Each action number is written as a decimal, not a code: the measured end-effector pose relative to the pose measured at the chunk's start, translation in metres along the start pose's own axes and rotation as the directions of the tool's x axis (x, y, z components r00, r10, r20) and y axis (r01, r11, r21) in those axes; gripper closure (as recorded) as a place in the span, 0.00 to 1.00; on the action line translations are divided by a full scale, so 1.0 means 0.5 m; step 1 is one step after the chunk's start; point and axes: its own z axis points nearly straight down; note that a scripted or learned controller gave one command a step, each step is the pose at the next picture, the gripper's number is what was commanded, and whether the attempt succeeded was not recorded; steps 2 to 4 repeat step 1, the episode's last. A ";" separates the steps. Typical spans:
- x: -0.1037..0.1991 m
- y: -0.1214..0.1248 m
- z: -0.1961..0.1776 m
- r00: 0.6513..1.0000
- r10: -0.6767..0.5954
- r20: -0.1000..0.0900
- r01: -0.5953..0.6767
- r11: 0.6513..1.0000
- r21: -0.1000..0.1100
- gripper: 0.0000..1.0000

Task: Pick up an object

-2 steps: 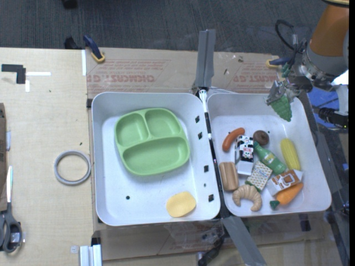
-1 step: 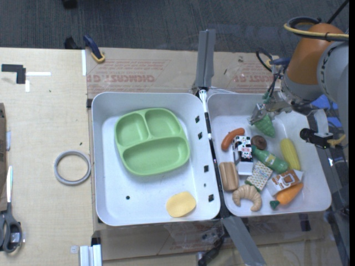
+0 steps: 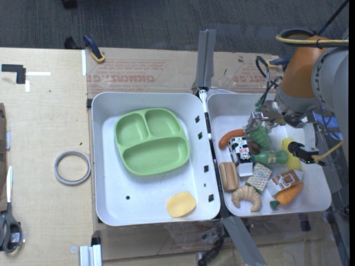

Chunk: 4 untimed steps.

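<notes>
The right bin (image 3: 222, 107) holds a heap of toy food: a red-orange sausage (image 3: 230, 137), a black-and-white carton (image 3: 239, 148), a green leafy piece (image 3: 258, 138), a green bottle shape (image 3: 272, 158), a yellow piece (image 3: 290, 148), a bread roll (image 3: 228, 175), a croissant (image 3: 247, 197), a checked cracker (image 3: 258, 177), a small box (image 3: 287, 178) and a carrot (image 3: 288, 194). My gripper (image 3: 262, 121) hangs low over the back of the heap, right above the green leafy piece. Nothing visible sits between its fingertips.
The left bin (image 3: 100, 165) contains a green divided plate (image 3: 152, 141) and a yellow disc (image 3: 181, 204). A tape ring (image 3: 72, 167) and scissors (image 3: 10, 226) lie on the bench at left. A grey divider post (image 3: 205, 60) stands between the bins at the back.
</notes>
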 end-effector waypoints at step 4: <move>0.128 0.062 -0.254 0.998 -0.057 0.001 0.057 0.998 0.000 1.00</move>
